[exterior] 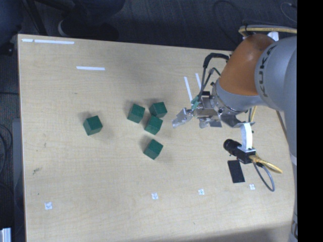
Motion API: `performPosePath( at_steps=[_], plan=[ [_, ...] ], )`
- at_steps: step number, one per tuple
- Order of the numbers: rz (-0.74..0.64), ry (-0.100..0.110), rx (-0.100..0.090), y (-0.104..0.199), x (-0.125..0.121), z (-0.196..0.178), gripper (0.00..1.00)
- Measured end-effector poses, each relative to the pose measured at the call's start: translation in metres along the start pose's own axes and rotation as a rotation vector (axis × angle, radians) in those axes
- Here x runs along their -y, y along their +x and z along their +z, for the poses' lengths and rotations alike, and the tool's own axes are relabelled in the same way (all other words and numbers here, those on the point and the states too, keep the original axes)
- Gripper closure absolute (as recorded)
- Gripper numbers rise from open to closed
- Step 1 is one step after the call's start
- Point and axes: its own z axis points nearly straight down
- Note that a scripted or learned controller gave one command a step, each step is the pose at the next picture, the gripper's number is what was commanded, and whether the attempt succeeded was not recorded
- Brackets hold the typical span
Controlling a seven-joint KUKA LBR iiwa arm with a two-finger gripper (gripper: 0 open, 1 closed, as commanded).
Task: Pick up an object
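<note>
Gripper [182, 118] hovers above bench [75, 185], tips pointing toward cluster of green cubes; whether tips are spread or pressed together cannot tell, view too blurred. Nothing visible between them. Nearest cube [154, 124] just beside tips, with two more, [158, 109] and [136, 113], close behind it. Lower cube [153, 148] near, apart from cluster. Lone cube [93, 125] far beyond. Risk: crowded neighbours block descent, tip clips cube edge and knocks it aside, closing on nothing.
</note>
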Motion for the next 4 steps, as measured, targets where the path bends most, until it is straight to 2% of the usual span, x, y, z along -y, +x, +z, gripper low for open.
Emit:
performPosePath(
  at_steps=[1,2,3,4],
  plan=[
    [-0.008,0.001,0.000,0.069,0.001,0.118,0.00],
    [-0.011,0.003,0.000,0.068,0.001,0.109,1.00],
    [0.046,-0.002,0.000,0.139,0.021,0.007,1.00],
    [-0.519,-0.001,0.001,0.080,0.047,0.018,1.00]
  ],
)
